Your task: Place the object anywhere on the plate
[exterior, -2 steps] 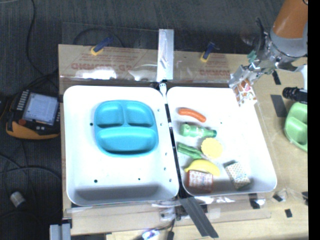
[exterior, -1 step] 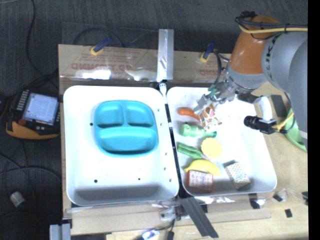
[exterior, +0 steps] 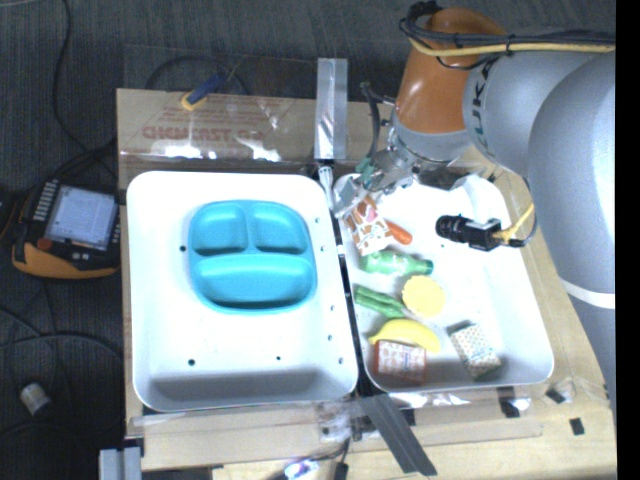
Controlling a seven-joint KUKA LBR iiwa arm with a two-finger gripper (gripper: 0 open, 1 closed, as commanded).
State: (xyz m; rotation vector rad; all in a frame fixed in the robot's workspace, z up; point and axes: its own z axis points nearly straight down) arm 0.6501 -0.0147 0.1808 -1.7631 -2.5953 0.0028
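Gripper [exterior: 368, 180] on my screen sits low over the far left corner of the right bin [exterior: 512, 298], close to the wall shared by the two bins. From this angle I cannot tell whether it is parted or closed, and I see nothing I could call held. The grey arm [exterior: 565, 108] comes in from the right, its orange band [exterior: 440, 88] just above the wrist. Right below the gripper lies a small white-and-orange packet [exterior: 368, 230]; the two look very near or touching, and I cannot tell which. An orange carrot-like piece [exterior: 400, 235] lies against the packet's right side. Nearer to me in that bin come a green bottle [exterior: 396, 264] on its side, a yellow disc [exterior: 423, 295], a green pod [exterior: 377, 301] beside the disc, a banana [exterior: 408, 333], a brown-red can [exterior: 399, 361] touching the banana, and a patterned box [exterior: 475, 349] off to the right of the can. Every one of these loose things lies in the right bin. The blue plate [exterior: 250, 253], with two small compartments at the far side and one wide one nearer, lies flat in the middle of the left bin [exterior: 165, 353]. Off the bench to the left I see a handheld unit [exterior: 75, 223] with a lit screen.
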